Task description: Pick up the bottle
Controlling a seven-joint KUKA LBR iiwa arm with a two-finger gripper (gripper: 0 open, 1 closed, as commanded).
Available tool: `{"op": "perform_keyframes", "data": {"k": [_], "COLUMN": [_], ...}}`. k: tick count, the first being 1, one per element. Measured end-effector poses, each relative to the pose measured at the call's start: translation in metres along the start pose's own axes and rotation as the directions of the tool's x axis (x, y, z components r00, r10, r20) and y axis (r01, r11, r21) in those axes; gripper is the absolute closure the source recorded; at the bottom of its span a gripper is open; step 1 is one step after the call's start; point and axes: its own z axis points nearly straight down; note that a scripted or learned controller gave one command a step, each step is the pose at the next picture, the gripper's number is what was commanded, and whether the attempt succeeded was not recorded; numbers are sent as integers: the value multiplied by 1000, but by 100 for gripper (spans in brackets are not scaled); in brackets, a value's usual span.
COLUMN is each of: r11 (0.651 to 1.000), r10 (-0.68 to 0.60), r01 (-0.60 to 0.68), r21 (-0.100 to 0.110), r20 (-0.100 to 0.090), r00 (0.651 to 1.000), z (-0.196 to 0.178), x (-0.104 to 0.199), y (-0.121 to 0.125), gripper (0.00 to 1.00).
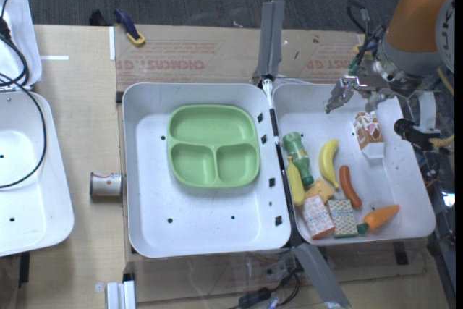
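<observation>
Pincer (pixel 338 99) hangs over the far end of the right bin (pixel 405 228), fingers apart, nothing between them. Green bottle (pixel 298 158) lies nearer the camera than the pincer, against that bin's left wall, apart from the pincer. Two bananas (pixel 329 161), a sausage (pixel 350 187) and a carrot (pixel 379 216) lie right of the bottle. Left bin (pixel 145 177), left of the bottle, holds a green divided plate (pixel 214 145).

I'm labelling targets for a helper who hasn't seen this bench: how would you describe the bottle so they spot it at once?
Look in the right-hand white bin, along its left wall next to the divider. The bottle lies there, green, above a yellow banana that lies against it. It is the only green, capped item among the food toys.
</observation>
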Motion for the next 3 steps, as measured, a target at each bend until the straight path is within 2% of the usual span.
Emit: {"op": "perform_keyframes", "data": {"k": [1,2,3], "r11": [1000,990,921], "r10": [0,138,390], "r01": [0,-138,-390], "r21": [0,2,2], "r20": [0,0,-1], "r00": [1000,990,921], "z": [0,113,122], "x": [0,19,18], "y": [0,-51,-123], "gripper": [0,0,0]}}
